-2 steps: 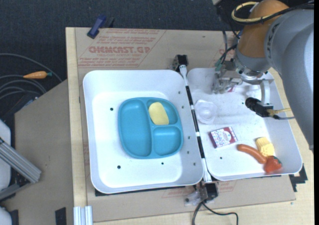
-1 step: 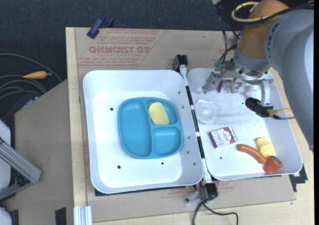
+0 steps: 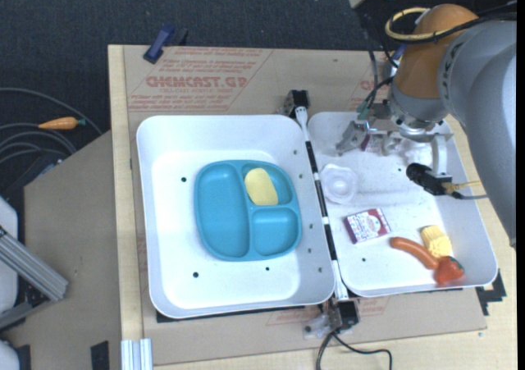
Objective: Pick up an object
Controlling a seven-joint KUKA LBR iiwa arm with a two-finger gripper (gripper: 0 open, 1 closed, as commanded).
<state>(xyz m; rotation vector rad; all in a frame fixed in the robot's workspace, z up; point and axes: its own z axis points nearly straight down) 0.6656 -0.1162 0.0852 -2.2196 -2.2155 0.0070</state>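
Brown bench sheet (image 3: 197, 81) printed "CHEMCAST", two white bins (image 3: 164, 196), gripper (image 3: 371, 135) over right bin, opening unclear

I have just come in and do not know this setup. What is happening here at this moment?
A grey robot arm reaches from the right over the right bin. Its end effector hovers above the bin's far end, and nothing is visibly held. In that bin lie a clear cup, a small red packet, an orange carrot toy and a yellow piece. The left bin holds a blue divided plate with a yellow object in one compartment. No pick is visible yet.
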